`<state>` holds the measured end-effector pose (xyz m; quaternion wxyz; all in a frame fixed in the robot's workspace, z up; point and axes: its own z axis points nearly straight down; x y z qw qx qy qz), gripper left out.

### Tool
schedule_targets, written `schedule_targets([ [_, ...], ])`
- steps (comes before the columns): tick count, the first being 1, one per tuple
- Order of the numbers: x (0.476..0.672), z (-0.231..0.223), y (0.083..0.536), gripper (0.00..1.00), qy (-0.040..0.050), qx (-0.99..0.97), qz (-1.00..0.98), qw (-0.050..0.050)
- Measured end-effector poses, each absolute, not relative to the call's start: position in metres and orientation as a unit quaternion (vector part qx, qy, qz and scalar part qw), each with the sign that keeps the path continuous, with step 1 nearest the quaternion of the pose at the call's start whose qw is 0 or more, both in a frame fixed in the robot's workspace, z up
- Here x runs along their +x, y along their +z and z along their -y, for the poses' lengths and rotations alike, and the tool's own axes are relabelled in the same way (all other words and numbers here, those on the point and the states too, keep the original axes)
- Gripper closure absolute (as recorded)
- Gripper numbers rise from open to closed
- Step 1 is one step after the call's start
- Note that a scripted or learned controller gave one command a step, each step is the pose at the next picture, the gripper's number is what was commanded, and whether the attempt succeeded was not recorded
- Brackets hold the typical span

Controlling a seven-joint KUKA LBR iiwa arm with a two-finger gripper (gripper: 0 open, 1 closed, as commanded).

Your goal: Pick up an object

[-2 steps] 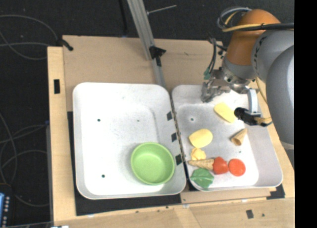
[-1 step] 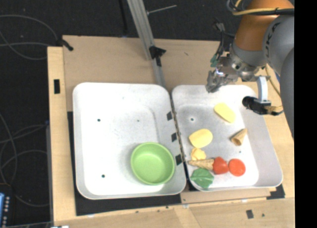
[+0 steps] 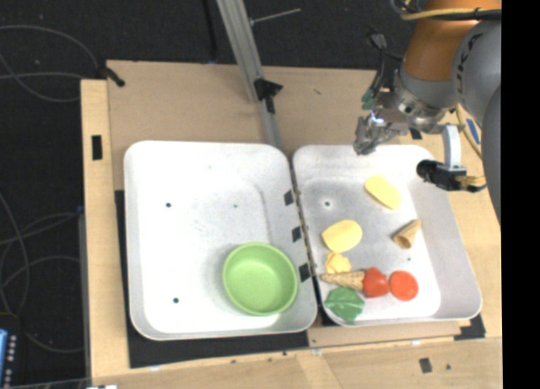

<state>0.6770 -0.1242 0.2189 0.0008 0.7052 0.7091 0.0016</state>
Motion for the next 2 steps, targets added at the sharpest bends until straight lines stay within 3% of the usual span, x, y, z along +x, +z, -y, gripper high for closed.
schedule_targets([
  [2,0.639,0.023,0.226,1.00,0.0013,0.704,-0.710,-0.001],
])
